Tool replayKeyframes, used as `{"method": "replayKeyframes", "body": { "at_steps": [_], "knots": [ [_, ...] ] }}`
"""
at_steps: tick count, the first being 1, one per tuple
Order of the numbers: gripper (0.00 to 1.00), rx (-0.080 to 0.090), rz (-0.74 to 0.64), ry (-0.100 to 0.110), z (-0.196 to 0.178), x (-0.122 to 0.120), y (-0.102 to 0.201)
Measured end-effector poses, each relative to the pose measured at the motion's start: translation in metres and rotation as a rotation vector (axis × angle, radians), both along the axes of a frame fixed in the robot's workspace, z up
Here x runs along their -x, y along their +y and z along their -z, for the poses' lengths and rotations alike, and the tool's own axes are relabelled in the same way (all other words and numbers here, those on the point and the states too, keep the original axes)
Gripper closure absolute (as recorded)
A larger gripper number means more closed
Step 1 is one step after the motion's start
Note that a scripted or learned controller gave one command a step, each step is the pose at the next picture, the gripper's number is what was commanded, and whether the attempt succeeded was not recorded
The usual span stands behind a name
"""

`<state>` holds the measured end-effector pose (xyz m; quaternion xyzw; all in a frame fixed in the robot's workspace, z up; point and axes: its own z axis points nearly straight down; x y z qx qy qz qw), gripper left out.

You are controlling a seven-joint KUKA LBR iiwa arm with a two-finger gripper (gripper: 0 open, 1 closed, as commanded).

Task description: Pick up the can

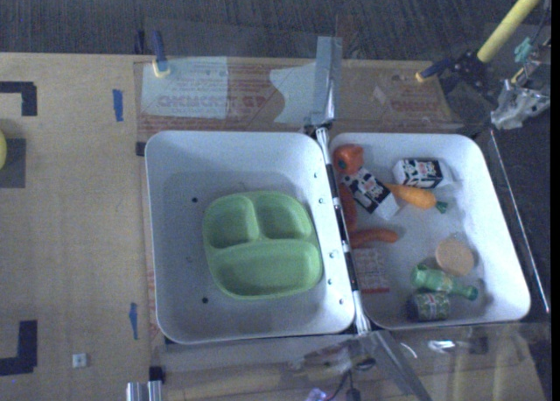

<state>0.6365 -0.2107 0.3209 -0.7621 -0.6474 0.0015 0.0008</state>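
Green and lying on its side, long axis running left-right, the can (428, 306) rests in the right bin's (506, 215) near corner, well below the jaws (518, 102), whose state I cannot tell.

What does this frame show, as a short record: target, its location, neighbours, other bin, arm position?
target: can, lying on its side
location: right bin, near its front edge
neighbours: green bottle just behind it, tan round item beyond that
also in right bin: carrot, two small cow-print cartons
left bin: holds a green divided plate
gripper: at the upper right, outside the bins, far from the can
task state: can not yet picked up
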Motion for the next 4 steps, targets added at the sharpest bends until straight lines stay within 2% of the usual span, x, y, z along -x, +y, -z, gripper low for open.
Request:
{"method": "replayKeyframes", "body": {
  "at_steps": [1,2,3,4],
  "knots": [
    [1.00,-0.001,0.073,0.003,0.033,-0.003,0.108],
    [1.00,-0.001,0.140,0.003,0.077,0.021,0.118],
    [1.00,0.001,0.210,0.000,0.065,0.000,0.098],
    [1.00,0.002,0.207,0.003,0.058,-0.001,0.099]
  ]
}}
